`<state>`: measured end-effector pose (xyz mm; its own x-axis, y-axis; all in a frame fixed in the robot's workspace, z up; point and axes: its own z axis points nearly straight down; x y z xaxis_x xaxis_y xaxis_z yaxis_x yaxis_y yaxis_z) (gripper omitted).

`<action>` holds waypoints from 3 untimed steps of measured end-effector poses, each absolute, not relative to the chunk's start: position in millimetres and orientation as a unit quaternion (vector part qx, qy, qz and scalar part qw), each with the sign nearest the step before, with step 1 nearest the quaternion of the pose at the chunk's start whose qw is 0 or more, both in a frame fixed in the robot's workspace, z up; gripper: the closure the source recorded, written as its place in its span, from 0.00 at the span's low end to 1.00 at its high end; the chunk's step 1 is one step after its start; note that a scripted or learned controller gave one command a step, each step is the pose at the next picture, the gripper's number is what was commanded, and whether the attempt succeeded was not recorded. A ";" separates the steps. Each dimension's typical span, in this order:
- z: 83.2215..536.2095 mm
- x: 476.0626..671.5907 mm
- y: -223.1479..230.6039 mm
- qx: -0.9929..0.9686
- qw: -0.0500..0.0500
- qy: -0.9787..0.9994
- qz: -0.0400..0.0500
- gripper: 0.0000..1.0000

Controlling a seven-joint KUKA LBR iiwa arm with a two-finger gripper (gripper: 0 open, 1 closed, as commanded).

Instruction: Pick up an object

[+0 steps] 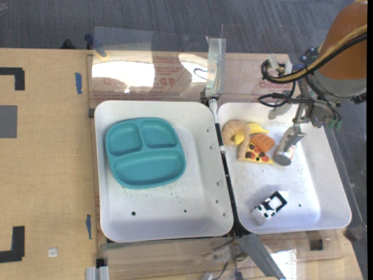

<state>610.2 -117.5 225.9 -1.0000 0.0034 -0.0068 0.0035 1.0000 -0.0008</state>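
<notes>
Your gripper (285, 154) hangs low in the right bin (326, 214); whether it grips anything you cannot tell. Just to its left lie the pizza slice (256, 150) and croissant (234, 130); the black-and-white block (269, 206) sits nearer the front. A teal plate (145, 151) occupies the left bin (116, 220).

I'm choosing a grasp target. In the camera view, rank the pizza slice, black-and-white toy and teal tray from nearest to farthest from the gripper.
1. Pizza slice, just left of the gripper, right bin.
2. Black-and-white toy, toward the right bin's front.
3. Teal tray, in the left bin.
</notes>
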 end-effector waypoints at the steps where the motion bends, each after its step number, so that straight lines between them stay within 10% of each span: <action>1: 97.5 663.7 -123.0 0.109 -0.002 0.994 0.000 0.00; 2: 113.0 668.4 -122.1 0.108 0.008 0.994 -0.001 1.00; 3: 192.0 633.1 -63.1 0.287 0.009 0.958 -0.003 1.00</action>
<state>633.1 -63.1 192.0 -0.8356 0.5491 -0.0182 0.5492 0.8357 -0.0006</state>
